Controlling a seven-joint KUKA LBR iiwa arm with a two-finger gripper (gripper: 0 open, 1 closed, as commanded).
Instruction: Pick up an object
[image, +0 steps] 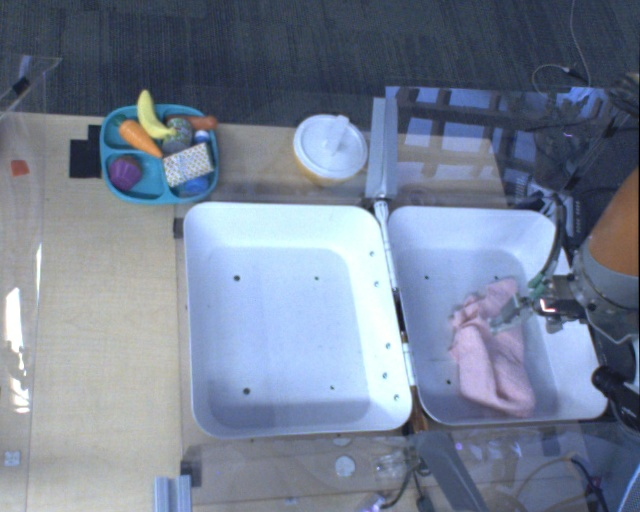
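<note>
A pink cloth (488, 352) lies crumpled in the right-hand bin (470, 232), toward its near right part, one rumpled lobe at its upper end and a longer fold trailing down toward the bin's near wall. It looks soft and light, a limp thing that will sag and drape once lifted and will not keep its shape; nothing about it seems fragile or slippery. The raised folds at the upper end give the best purchase, since a pinch on a ridge of bunched fabric should gather several layers, whereas a flat edge could slide out.

The gripper (522, 308) sits right at that upper right edge of the cloth, reaching in from the right, low in the bin and apparently touching or just over the fabric. Whether its two prongs are apart or closed on the cloth cannot be told at this size and slant.

The left-hand bin (285, 232) stands just beside. Beyond the bins, on the wooden bench (90, 330), rest a white lidded container (331, 147) and a blue tray (152, 192) of toy food
</note>
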